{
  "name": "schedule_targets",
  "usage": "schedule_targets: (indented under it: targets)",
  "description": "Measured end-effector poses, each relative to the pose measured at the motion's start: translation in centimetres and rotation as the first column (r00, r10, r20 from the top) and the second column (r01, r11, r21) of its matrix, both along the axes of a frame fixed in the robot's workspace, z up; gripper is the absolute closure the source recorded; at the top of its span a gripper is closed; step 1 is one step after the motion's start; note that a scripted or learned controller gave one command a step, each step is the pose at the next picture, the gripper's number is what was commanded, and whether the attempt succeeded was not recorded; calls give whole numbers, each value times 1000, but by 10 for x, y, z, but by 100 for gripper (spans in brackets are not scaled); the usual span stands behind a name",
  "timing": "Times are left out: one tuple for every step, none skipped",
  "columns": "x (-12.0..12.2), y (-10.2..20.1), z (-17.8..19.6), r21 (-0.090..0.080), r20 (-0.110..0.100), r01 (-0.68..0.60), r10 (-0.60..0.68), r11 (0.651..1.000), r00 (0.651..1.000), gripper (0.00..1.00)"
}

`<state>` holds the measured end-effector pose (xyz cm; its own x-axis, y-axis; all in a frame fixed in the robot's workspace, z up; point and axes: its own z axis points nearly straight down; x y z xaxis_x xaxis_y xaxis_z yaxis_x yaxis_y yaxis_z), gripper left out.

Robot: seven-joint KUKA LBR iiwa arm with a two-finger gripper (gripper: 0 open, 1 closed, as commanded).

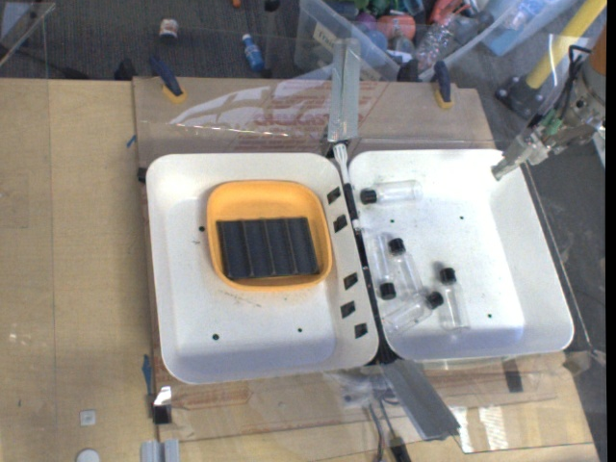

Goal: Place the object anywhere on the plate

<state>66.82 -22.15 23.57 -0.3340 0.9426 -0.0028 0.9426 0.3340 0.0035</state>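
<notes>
An orange square plate (266,192) lies in the left bin (183,335). A dark ribbed rectangular block (268,248) rests flat on it and covers most of its floor. In the right bin (500,258) lie several clear small bottles with black caps: one (389,192) near the back left corner, the others clustered around a bottle (449,293) towards the front. My gripper (504,166) hangs over the right bin's back right corner, well away from the bottles and the plate, with nothing visibly in it.
A row of black clips (345,248) runs along the divider between the bins. A clear tote of coloured toys (423,8) stands behind the bench. A metal strip (343,94) juts up at the back between the bins.
</notes>
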Motion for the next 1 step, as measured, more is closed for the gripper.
schedule_targets:
  targets:
    - [1, 0, 4, -2, 2, -94, 94, 996, 996, 0]
